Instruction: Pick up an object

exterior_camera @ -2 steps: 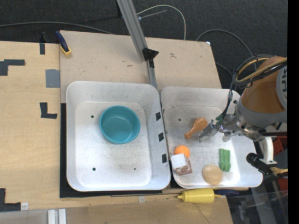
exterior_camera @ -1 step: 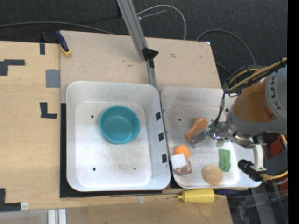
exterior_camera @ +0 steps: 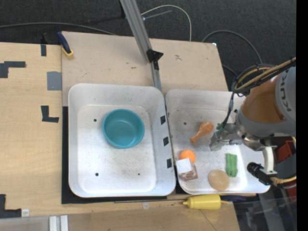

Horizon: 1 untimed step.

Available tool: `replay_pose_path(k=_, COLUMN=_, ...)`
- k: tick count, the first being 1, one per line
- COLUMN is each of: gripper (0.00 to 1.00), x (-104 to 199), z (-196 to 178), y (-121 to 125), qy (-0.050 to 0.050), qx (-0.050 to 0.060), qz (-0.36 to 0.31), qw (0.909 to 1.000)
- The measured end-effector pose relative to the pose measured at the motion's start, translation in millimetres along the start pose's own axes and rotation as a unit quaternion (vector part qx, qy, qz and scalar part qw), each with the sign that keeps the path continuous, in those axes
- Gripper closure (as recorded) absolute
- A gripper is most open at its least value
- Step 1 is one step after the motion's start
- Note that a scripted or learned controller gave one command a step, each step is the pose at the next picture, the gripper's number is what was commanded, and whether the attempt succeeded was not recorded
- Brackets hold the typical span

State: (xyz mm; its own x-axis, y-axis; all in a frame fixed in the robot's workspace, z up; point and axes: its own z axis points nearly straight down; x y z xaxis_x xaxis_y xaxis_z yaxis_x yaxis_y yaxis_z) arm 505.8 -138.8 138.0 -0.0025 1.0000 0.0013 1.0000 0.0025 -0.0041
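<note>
The right bin (exterior_camera: 192, 105) holds several small things: an orange drumstick-shaped toy (exterior_camera: 202, 131), an orange ball (exterior_camera: 187, 155), a white and brown block (exterior_camera: 186, 168), a tan round piece (exterior_camera: 219, 179) and a green strip (exterior_camera: 232, 164). My gripper (exterior_camera: 219, 141) hangs low over the right bin, just right of the drumstick toy and above the green strip. Nothing shows between its fingers. A teal bowl (exterior_camera: 123, 128) sits in the left bin (exterior_camera: 82, 143).
A yellow bottle-like object (exterior_camera: 204, 202) lies on the bench just in front of the right bin. A grey metal pole (exterior_camera: 139, 28) slants over the back of the bench. Cables run behind the arm at the right.
</note>
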Motion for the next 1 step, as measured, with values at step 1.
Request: replay_pose_path(k=1, gripper=1.0, x=5.2, z=-60.1, y=5.9, qy=-0.001, qx=-0.004, qz=0.0, qw=1.0)
